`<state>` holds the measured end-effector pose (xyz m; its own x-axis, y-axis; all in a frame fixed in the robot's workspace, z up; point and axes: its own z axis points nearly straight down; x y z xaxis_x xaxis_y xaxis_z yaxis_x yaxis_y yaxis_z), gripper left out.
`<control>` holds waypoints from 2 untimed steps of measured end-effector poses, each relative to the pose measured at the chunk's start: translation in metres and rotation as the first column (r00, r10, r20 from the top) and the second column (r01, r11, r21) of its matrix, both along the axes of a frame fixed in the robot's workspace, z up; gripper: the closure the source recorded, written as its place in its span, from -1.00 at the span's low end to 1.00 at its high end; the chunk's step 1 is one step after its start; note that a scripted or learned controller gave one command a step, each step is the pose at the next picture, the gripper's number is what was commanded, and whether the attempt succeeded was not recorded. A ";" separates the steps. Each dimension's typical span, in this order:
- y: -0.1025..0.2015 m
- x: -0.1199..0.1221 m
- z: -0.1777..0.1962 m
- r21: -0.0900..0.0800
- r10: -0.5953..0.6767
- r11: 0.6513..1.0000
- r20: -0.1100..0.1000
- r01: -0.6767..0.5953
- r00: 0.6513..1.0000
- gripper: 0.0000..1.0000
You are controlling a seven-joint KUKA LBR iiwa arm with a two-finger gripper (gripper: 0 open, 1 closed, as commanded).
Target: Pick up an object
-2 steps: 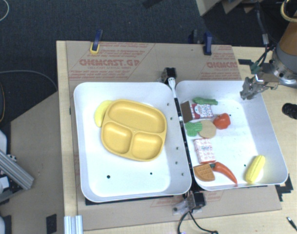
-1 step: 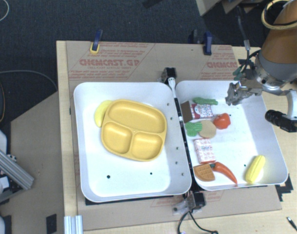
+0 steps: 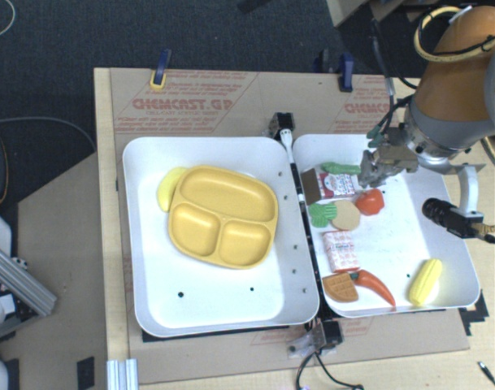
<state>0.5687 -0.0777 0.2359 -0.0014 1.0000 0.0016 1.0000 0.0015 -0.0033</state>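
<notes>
Two shallow white bins side by side on a brown printed board (image 3: 198, 96). The left bin (image 3: 149, 287) carries a yellow three-compartment plate (image 3: 223, 216) near its centre; a yellow curved piece (image 3: 167, 187) shows from under the plate's far-left edge.

The right bin (image 3: 430, 234) carries the small objects. Along its left wall, from far to near:
- a dark brown slab (image 3: 311, 185) with a red-and-white packet (image 3: 338, 185) touching it and a green piece (image 3: 340, 168) just beyond
- a green leafy piece (image 3: 321, 214) beside a tan round piece (image 3: 347, 216)
- a pink-and-white packet (image 3: 341, 250)
- a brown waffle-like piece (image 3: 340, 287) at the near-left corner, touching an orange-red pepper (image 3: 375, 284)

A yellow corn cob (image 3: 425, 281) lies near the near-right corner, well apart from the rest.

The arm enters from the right. Its gripper (image 3: 377, 175) stands over the far half of the right bin, just above a red tomato (image 3: 371, 202), the object closest to it. The tomato lies in the bin beside the tan round piece. The gripper may be touching the tomato's top, though the slant leaves this uncertain. Whether the gripper is released or clenched cannot be told.
</notes>
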 end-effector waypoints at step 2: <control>0.095 -0.051 -0.002 0.001 0.004 1.000 0.000 -0.004 1.000 1.00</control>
